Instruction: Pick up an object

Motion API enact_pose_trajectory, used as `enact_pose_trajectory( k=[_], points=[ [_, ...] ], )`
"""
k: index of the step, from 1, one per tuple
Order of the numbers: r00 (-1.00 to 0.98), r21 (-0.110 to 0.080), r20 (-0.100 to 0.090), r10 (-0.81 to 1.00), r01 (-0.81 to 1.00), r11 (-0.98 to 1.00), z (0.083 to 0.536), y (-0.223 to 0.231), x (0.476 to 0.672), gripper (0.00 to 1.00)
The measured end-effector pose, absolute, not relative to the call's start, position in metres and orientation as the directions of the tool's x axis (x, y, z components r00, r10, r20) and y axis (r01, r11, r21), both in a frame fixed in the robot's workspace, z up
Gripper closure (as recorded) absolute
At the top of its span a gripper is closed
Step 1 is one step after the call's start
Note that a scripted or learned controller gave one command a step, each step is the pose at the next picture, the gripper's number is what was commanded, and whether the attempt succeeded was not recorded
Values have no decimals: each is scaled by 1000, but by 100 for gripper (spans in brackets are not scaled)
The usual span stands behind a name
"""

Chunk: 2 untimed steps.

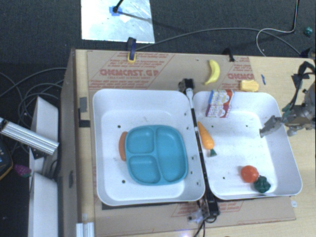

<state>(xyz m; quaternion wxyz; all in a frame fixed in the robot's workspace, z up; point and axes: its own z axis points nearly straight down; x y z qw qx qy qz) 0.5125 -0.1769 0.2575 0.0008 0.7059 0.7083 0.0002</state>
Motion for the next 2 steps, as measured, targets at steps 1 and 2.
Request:
enact_pose_trajectory(
  k=[1, 2],
  points=[
    [-3, 0, 0, 1000, 1000, 3, 158, -139, 500, 0],
    [-1, 2, 0, 1000, 1000, 1, 84, -143, 487, 0]
  ],
)
